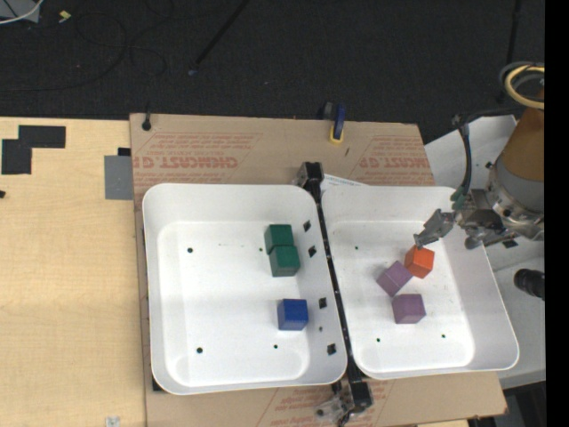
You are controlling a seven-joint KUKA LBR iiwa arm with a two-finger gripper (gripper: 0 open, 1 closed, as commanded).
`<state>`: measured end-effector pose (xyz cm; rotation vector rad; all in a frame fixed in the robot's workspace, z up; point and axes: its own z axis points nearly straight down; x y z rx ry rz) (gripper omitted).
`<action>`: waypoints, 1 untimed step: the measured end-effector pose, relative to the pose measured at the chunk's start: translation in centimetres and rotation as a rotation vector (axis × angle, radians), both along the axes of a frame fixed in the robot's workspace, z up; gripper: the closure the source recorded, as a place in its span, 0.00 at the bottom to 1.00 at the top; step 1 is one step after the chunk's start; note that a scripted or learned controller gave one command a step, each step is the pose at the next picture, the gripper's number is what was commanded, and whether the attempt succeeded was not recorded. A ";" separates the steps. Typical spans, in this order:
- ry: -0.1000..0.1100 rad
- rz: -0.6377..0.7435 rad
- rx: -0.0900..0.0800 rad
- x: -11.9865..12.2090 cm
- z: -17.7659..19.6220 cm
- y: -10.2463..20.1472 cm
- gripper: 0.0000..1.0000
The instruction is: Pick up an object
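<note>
The right bin [480, 350] holds an orange block [420, 261], with a purple block [394, 278] touching its lower left and a second purple block [409, 308] just below. My gripper [435, 229] reaches in from the right and hangs just above and to the right of the orange block, over the bin's upper right part. Whether it touches the orange block I cannot tell. In the left bin [169, 345] two green blocks [282, 249] sit close together near the middle, and a blue block [292, 314] lies below them.
A black divider strip [325, 265] with clips runs between the two bins. The bins rest on a cardboard sheet [222, 154] with a blue and yellow clamp [336, 123] at its far edge. A wooden tabletop [62, 283] lies to the left.
</note>
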<state>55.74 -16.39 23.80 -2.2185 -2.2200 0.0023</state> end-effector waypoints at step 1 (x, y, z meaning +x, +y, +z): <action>-0.025 0.000 -0.004 -0.2 -12.6 -0.9 0.00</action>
